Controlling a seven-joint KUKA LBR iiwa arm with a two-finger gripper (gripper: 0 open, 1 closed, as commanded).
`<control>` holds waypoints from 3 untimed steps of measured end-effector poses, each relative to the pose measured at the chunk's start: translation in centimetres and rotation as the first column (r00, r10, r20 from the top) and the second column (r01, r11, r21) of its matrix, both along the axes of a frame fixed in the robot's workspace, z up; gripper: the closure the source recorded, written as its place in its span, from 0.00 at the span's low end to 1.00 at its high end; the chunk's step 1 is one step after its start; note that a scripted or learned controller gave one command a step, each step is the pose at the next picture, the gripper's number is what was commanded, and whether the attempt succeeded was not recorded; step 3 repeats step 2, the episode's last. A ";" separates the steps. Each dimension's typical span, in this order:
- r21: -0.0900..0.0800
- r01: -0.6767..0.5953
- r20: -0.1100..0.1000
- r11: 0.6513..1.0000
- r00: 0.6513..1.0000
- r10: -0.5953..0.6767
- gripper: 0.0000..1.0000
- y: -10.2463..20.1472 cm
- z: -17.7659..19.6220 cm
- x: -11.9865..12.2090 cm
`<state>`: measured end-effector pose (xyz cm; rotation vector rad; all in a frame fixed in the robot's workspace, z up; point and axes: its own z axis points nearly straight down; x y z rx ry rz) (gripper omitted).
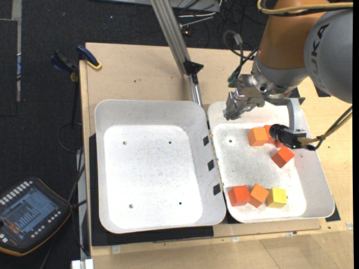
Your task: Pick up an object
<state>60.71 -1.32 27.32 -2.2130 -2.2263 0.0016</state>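
A grey arm (314,32) with an orange band reaches in from the right above a wooden bench (140,66) holding two white bins. The left bin (148,164) sits beside the right bin (269,170), which holds five blocks: an orange one (258,136) and a red-orange one (282,156) near its far side, then red-orange (239,195), orange (259,194) and yellow (277,197) in a row at its near edge. The gripper (233,112) hangs over the right bin's far left corner, clear of every block; whether it is apart or together cannot be told.
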 end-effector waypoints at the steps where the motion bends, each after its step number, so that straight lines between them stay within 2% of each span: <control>1: 0.000 0.000 -0.002 1.000 1.000 0.000 1.00 3.7 -2.2 -2.5; 2: 0.001 -0.001 -0.001 1.000 1.000 0.001 1.00 8.1 -2.3 -6.2; 3: 0.001 -0.001 -0.001 1.000 1.000 0.001 1.00 8.1 -2.3 -6.2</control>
